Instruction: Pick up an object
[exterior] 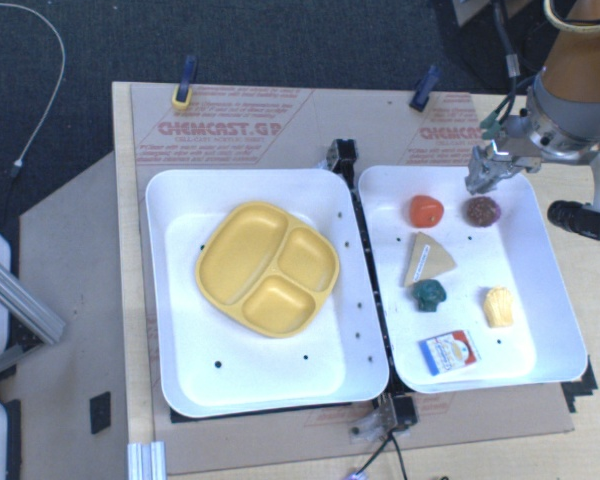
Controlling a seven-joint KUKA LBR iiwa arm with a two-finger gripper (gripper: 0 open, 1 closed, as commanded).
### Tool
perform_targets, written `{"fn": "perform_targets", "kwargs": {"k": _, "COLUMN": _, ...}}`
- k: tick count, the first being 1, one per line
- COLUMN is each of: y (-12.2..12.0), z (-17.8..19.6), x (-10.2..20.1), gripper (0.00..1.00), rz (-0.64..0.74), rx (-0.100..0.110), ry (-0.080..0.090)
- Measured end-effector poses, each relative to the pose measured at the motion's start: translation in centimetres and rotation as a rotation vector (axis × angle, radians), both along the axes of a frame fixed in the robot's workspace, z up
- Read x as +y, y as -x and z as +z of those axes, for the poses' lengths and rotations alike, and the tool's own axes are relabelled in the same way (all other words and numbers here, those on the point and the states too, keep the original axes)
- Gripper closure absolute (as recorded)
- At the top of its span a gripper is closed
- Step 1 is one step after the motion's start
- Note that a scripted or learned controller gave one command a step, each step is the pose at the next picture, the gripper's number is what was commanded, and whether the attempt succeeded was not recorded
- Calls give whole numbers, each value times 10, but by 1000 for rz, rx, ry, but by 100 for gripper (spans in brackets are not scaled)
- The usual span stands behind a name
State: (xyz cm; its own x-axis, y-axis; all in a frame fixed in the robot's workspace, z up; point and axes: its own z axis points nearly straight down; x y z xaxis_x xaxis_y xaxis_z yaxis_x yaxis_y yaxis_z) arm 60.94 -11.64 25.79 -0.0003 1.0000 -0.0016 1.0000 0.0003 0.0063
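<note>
We saw the tool (483, 178) hovering over the right bin's (550, 268) far end, just above a dark round object (482, 210). Whether it gripped anything we could not tell. Nothing looked lifted yet; the pick remained undone.

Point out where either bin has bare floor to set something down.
Left white bin: bare strip along its near edge, below the yellow divided plastic plate. Right white bin: crowded; small gaps only left of the red-and-white packet, and beside the end effector.
</note>
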Motion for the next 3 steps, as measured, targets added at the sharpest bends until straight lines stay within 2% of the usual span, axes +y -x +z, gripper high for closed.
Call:
{"fn": "perform_targets", "kwargs": {"k": 2, "y": -5, "z": -27, "x": 115, "gripper": 100, "rz": 6, "rx": 10, "ry": -3}}
{"fn": "perform_targets", "kwargs": {"k": 3, "y": -12, "z": -20, "x": 163, "gripper": 100, "rz": 5, "rx": 4, "ry": -2}}
